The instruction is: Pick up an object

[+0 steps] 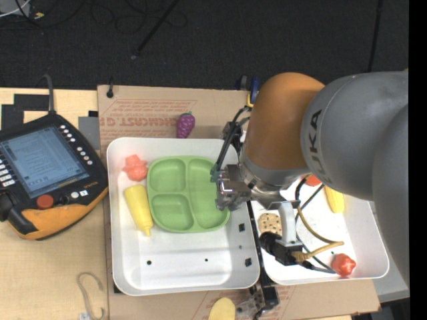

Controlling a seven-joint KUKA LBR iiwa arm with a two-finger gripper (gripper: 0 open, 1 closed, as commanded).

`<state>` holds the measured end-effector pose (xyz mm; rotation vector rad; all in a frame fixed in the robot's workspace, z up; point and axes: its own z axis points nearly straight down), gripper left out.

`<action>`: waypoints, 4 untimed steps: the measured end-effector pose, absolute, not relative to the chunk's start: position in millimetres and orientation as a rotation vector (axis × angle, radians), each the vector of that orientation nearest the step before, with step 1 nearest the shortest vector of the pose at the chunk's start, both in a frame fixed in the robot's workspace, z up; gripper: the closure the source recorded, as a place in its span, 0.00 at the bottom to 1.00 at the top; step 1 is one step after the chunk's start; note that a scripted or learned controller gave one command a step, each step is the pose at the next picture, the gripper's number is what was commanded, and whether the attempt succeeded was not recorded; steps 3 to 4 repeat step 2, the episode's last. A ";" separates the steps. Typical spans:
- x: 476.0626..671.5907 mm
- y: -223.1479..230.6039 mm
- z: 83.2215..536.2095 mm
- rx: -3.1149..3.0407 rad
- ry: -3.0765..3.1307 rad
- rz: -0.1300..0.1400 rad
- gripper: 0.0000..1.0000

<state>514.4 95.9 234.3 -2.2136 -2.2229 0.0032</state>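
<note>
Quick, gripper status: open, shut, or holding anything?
Gripper: cannot be told; it sits low at the right edge of the green divided plastic plate in the left white bin, mostly hidden beneath the wrist.

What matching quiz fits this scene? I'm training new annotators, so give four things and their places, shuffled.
Things:
1. green divided plate
2. purple grapes
3. yellow bottle
4. red toy

Places:
A. on the cardboard behind the left bin
B. right bin, near corner
C. middle of the left bin
D. left bin, just left of the plate

Pairs: 1-C, 2-A, 3-D, 4-B
</note>
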 end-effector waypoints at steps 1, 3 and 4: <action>521.1 98.5 221.0 -2.217 -2.221 0.007 1.00; 519.9 85.6 231.8 -2.220 -2.221 0.003 1.00; 519.9 85.6 231.8 -2.220 -2.221 0.003 1.00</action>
